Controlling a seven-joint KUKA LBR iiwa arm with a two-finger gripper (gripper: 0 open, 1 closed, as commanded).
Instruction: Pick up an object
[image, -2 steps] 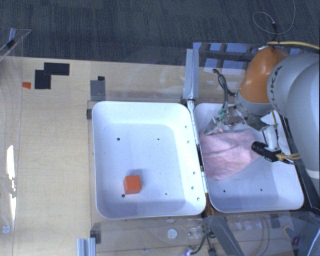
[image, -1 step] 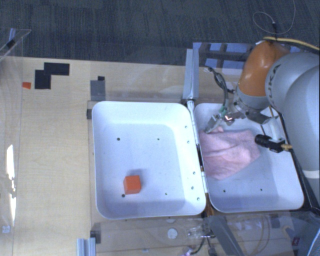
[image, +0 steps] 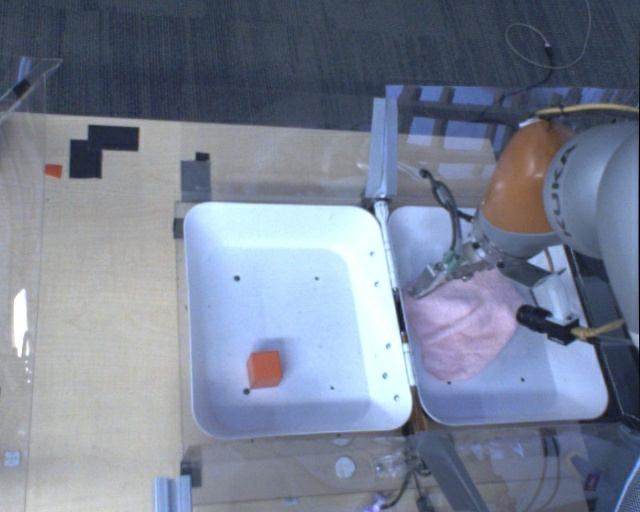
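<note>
1. Camera view, from above at a slant: two white bins are seen side by side, the left bin (image: 215, 300) and the right bin (image: 570, 395), touching along a shared rim.
2. A pink cloth (image: 462, 322) is found crumpled in the right bin, toward its left half. A small orange block (image: 265, 369) is noted lying alone on the floor of the left bin, near the front-left corner, well apart from the arm.
3. The gripper (image: 440, 275) is located at the upper-left edge of the cloth, low over it, with the orange-banded wrist behind and to the right. Whether its jaws are spread or pinched cannot be told; contact with the cloth cannot be confirmed either.
4. Step judged in hand: the approach or grasp attempt on the cloth. No lift is evident, since the cloth rests on the bin floor.
5. Next move, as judged: a firm close on a fold of fabric is called for, then a straight rise. Soft cloth may slip free or be caught thinly.
</note>
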